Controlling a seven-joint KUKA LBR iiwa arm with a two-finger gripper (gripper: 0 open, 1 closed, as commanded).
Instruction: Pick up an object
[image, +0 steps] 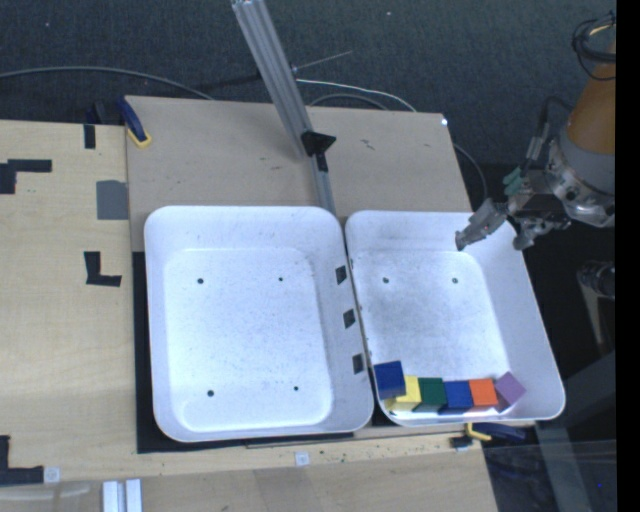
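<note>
right bin (520, 300), coloured blocks (445, 392) inside

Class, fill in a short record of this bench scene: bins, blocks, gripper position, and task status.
bins: two shallow white bins, left white bin and right white bin, side by side
blocks: row of small coloured blocks along the right bin's near wall: blue, yellow, green, blue, orange, purple
gripper: two-finger gripper at the right bin's far right corner, apart from the blocks
status: nothing picked up yet
</note>
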